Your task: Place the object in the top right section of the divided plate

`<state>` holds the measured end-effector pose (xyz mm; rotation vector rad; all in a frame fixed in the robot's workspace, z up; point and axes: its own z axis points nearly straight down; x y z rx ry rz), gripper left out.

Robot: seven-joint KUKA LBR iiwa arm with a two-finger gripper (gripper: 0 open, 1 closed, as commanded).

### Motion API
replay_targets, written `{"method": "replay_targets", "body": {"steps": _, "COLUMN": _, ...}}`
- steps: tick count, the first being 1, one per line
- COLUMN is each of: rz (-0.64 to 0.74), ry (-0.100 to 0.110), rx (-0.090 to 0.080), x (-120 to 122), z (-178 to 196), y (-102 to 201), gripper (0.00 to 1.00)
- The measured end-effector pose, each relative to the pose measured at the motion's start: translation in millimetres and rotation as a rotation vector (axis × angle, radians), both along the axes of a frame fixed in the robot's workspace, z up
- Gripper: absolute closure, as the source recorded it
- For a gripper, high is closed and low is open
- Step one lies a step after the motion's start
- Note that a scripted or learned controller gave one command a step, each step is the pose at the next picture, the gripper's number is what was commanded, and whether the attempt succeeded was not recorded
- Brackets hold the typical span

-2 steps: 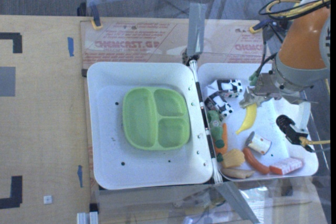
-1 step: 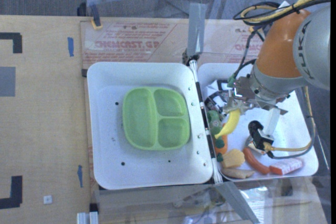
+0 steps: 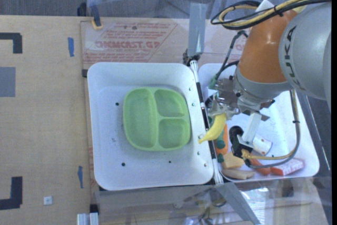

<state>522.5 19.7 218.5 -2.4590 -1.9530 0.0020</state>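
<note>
The light green divided plate (image 3: 156, 119) lies in the middle of the left white bin (image 3: 105, 113). Its top right section (image 3: 171, 103) holds nothing. My gripper (image 3: 221, 113) hangs over the left edge of the right bin (image 3: 308, 155), just right of the plate. A yellow banana (image 3: 214, 129) hangs from between its fingers, and its lower tip reaches over the wall between the two bins. The gripper appears shut on the banana's upper end.
Several toy foods and small items lie in the right bin below the gripper: an orange carrot (image 3: 221, 144), a white cylinder (image 3: 261, 143), a tan piece (image 3: 235, 172) and a red and white tube (image 3: 283, 168). Yellow cables (image 3: 274, 8) loop over the arm.
</note>
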Motion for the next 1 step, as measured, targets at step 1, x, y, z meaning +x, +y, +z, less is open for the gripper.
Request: {"method": "replay_targets", "body": {"steps": 1, "rz": -0.052, "ry": 0.003, "rx": 0.000, "x": -15.8, "z": -17.5, "y": 97.1, "gripper": 1.00}}
